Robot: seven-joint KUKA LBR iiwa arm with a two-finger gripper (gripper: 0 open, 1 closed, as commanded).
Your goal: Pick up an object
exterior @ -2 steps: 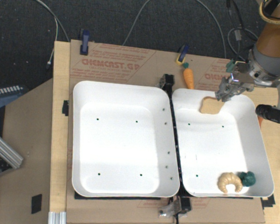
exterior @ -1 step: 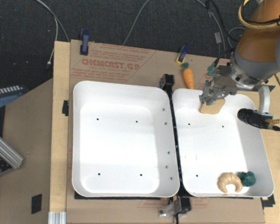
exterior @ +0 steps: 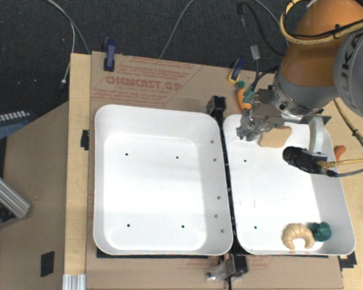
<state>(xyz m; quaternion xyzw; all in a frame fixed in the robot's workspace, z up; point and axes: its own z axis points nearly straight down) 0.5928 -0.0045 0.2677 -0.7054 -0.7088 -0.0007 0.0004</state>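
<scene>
Gripper (exterior: 250,129): low at right bin (exterior: 268,242) far edge, jaw state untellable. Tan block (exterior: 274,138): just beside it, ungrasped. Croissant (exterior: 298,236), green ball (exterior: 320,231): near corner. Step: approach. Next: centring over block.

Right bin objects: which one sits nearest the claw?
The tan flat block, at the bin's far end beside the claw. The croissant-shaped piece and teal object lie at the near corner.
</scene>
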